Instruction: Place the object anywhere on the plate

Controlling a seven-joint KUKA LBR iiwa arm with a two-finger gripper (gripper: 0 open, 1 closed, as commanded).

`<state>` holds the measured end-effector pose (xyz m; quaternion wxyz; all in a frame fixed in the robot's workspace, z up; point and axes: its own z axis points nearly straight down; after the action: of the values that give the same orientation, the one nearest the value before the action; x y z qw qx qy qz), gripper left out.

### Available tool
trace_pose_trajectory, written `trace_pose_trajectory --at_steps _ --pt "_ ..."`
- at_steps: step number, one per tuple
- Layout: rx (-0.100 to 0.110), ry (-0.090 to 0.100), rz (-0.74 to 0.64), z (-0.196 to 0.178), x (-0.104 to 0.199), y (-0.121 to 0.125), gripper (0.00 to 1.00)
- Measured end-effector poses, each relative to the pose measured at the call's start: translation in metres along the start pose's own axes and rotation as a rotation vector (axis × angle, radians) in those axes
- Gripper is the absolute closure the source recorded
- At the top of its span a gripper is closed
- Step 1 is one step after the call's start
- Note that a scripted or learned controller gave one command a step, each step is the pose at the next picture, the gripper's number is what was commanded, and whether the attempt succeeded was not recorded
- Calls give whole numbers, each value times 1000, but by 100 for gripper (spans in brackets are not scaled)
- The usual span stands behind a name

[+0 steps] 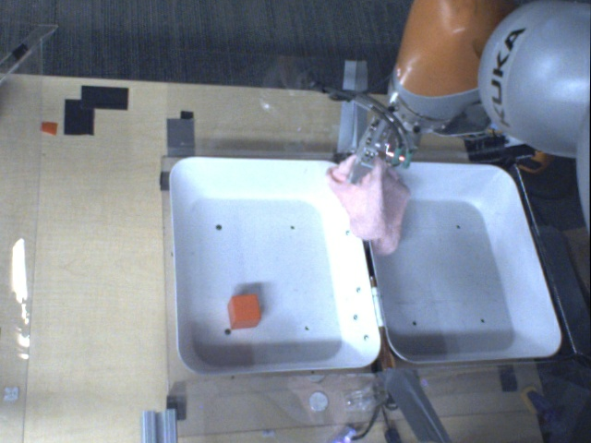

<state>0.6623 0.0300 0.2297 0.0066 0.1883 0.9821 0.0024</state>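
Above the seam where the two shallow white plastic bins meet, the two-finger gripper of the grey KUKA arm pinches the top edge of a limp pink cloth — the fabric is visibly bunched between its fingers and hangs straight down from them. The cloth dangles over the dividing walls, its lower tip just on the right bin's side of that seam.

No plate can be made out as a separate dish, so the target is taken to be one of the bins — which one is a guess. To do the step well, the arm should carry the cloth away from the seam toward a bin's open floor, lower until the hanging end rests on the surface, and only then release; letting go over the seam risks draping it across both rims.

Count: two white bins, one pink cloth, one small orange block lying on the floor of the left bin, well left of the seam, and one arm.
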Motion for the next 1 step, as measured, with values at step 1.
trace_pose_trajectory --at_steps 1 --pt "-3 -2 -377 -10 18 55 100"
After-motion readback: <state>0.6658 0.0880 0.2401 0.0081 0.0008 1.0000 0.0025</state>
